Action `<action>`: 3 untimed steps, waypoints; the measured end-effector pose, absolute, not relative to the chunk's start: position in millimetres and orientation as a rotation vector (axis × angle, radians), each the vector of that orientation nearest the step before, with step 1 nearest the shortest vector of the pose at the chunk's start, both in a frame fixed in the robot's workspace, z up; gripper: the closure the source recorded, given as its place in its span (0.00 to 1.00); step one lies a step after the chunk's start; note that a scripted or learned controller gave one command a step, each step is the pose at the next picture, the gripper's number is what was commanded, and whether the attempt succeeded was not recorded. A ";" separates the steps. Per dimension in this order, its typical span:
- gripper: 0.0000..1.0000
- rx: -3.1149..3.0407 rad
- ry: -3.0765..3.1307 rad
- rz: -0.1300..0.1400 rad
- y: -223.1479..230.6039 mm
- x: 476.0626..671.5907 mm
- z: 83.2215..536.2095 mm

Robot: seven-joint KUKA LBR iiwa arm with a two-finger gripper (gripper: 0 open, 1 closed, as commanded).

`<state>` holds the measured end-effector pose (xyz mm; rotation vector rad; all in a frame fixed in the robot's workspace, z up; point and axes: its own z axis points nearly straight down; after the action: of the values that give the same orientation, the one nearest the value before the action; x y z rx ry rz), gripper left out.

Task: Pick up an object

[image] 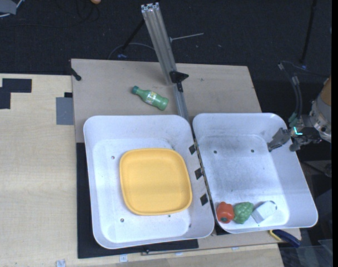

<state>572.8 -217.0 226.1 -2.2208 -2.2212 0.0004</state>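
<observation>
Pickable objects: three small items clustered in the near corner of the right bin (294,171), along its front wall. Red piece (225,212) on the left, green bumpy piece (243,211) touching it in the middle, white/grey block (264,211) just beside the green one on the right. All three rest on the bin floor, nothing gripping them.

End effector (284,138) sits at the right bin's far right rim, well apart from that cluster. Dark fingers point left into the bin, over the rim area. Too small and dark to read the finger gap, so I cannot tell if it's spread or pressed together. Nothing visible between the fingers. A small teal light shows on the wrist just behind it. The arm comes in from the right edge.

Left bin (97,132): yellow square plate (155,181) lies flat, roughly centred on the floor.

The bins sit side by side, touching along the middle seam, with dark clips on the seam.

On the worktop (224,88) behind the bins: green bottle (150,97) lying on its side, near the left bin's back wall. An aluminium profile post (164,43) runs from the back down to the seam between the bins.
</observation>
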 end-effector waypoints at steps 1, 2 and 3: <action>0.00 -2.221 -2.221 0.000 -217.0 572.8 226.1; 0.00 -2.218 -2.220 0.003 -217.9 575.8 182.8; 0.00 -2.216 -2.219 0.004 -216.6 574.3 119.4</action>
<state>574.3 -216.6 119.4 -2.2165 -2.2192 0.0043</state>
